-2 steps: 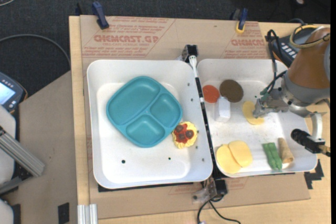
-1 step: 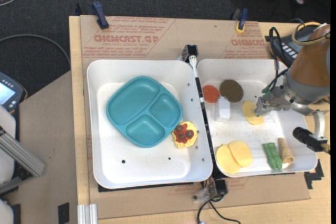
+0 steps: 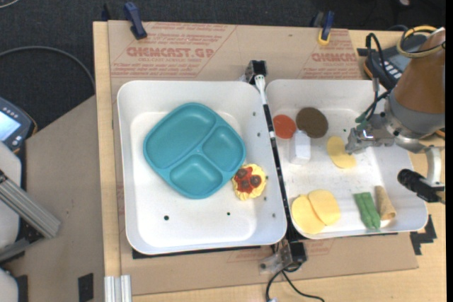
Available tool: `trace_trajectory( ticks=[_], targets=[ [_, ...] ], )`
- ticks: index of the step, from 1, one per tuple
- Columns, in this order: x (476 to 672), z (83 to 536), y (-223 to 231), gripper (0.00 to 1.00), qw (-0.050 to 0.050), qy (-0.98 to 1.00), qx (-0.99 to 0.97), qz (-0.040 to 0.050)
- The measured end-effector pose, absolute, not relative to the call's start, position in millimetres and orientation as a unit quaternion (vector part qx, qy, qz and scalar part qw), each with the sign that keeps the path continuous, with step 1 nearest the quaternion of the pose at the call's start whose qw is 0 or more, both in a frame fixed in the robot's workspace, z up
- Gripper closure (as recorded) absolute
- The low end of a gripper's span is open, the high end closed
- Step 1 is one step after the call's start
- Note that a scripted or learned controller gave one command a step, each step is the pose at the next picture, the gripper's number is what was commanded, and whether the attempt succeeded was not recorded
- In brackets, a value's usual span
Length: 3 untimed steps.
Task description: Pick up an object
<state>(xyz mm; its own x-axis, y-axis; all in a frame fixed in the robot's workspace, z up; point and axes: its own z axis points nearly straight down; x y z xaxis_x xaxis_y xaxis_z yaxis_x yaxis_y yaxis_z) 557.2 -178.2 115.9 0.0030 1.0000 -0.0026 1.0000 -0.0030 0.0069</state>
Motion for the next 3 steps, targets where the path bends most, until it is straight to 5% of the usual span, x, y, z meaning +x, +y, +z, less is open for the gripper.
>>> trace_trajectory(
  ticks=[2, 3],
  targets=[
    [558.2, 136, -178, 1.00, 0.006, 0.706, 0.709, 0.0026],
    [520.0, 261, -115, 1.00, 0.004, 0.709, 0.705, 0.0041]
  ],
)
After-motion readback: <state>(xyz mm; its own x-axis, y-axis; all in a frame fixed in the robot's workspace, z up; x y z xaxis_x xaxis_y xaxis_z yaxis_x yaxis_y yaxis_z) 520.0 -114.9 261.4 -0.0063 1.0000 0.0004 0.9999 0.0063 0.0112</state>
